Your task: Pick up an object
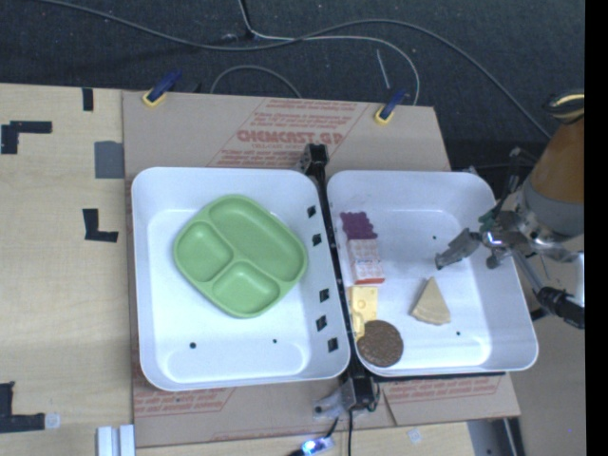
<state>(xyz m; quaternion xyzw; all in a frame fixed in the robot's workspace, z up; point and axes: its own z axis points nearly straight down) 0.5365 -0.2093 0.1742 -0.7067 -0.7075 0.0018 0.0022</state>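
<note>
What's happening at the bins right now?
The grey arm's pincer hangs over the right bin, above the tan wedge, with nothing between its fingers. Along that bin's left wall lie a purple piece, a red-and-white block, a yellow piece and a brown disc. The green tray sits in the left bin.

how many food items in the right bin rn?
5. Along the right bin's left wall, top to bottom: purple grapes, red-and-white item, yellow piece, brown round cookie. Tan wedge sits mid-bin. None looks hidden.

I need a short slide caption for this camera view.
Gripper hovers over right bin near wedge; green tray in left bin.
</note>
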